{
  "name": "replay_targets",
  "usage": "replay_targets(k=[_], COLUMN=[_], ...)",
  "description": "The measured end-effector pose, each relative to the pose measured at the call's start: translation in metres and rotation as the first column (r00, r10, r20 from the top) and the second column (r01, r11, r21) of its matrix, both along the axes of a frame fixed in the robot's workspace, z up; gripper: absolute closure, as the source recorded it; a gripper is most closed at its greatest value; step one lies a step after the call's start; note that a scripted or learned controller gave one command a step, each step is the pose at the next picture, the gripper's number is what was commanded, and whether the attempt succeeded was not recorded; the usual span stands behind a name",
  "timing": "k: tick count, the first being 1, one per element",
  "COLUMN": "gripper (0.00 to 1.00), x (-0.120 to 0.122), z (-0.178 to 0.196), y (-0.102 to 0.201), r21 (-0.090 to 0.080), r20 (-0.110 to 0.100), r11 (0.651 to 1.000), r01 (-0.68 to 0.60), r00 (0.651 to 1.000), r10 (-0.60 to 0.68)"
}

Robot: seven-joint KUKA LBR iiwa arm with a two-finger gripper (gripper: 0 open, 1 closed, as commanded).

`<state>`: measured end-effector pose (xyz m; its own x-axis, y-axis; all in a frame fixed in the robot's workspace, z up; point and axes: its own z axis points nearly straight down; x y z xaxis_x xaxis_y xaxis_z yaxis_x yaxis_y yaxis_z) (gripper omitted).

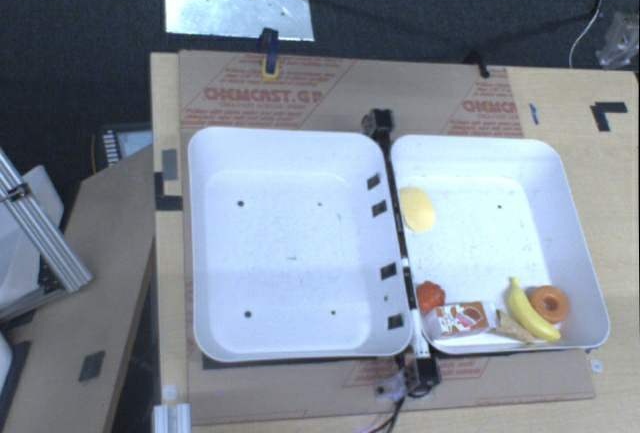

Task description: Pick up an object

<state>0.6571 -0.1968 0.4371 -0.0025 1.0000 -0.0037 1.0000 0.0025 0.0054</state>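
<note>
Right bin (560, 183): banana (528, 309), seemingly front corner.

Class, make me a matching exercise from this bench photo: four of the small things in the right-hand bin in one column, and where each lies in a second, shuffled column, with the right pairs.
Things:
1. pale yellow flat oval piece
2. yellow curved banana
3. orange ring-shaped doughnut
4. small red round fruit

Places:
A. near corner, right of the banana
B. alone, by the divider's middle
C. at the divider, near the front
D. between carton and doughnut

Pairs: 1-B, 2-D, 3-A, 4-C
</note>
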Motion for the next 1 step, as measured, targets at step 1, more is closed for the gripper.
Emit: replay_targets(k=[1], gripper=[1.0], x=[0.012], z=[0.0088], y=[0.0108], r21=[0.001], r20=[0.0], r11=[1.0], r01=[-0.003], r00=[1.0], r10=[0.003])
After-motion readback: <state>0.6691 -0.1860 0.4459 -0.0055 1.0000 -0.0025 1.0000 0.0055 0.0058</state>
